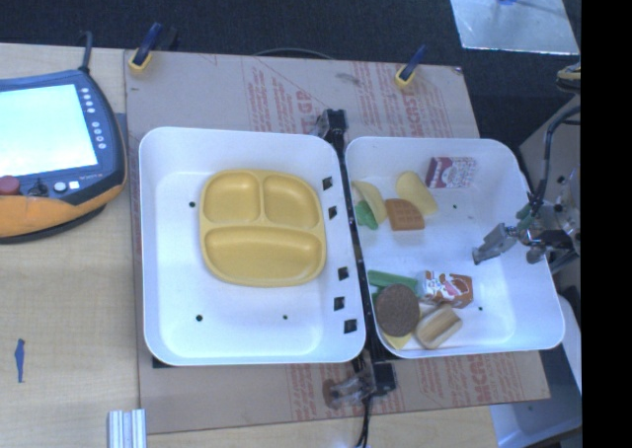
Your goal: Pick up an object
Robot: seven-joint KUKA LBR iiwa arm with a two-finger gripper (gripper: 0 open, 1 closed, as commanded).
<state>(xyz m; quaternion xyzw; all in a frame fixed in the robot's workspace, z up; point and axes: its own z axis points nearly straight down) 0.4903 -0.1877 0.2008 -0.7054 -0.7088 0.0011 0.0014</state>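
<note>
My gripper (513, 242) hangs low over the right rim of the right bin (513, 323), fingers apart, nothing between them. Several toy foods lie in that bin to the gripper's left. A maroon and white carton (450, 173) and a yellow banana (416, 191) sit at the back. A brown waffle square (404, 214) and a yellow and green piece (367, 207) lie beside them. Nearer the front are a red and white packet (449, 288), a dark round patty (398, 309), a hot dog bun (438, 328) and a green piece (393, 280).
The left bin (173, 239) holds a yellow divided plate (264, 227). A teach pendant (49, 150) rests on the bench at far left. Two clamps (145, 51) (410, 66) grip the cardboard's back edge. A black divider (346, 239) runs between the bins.
</note>
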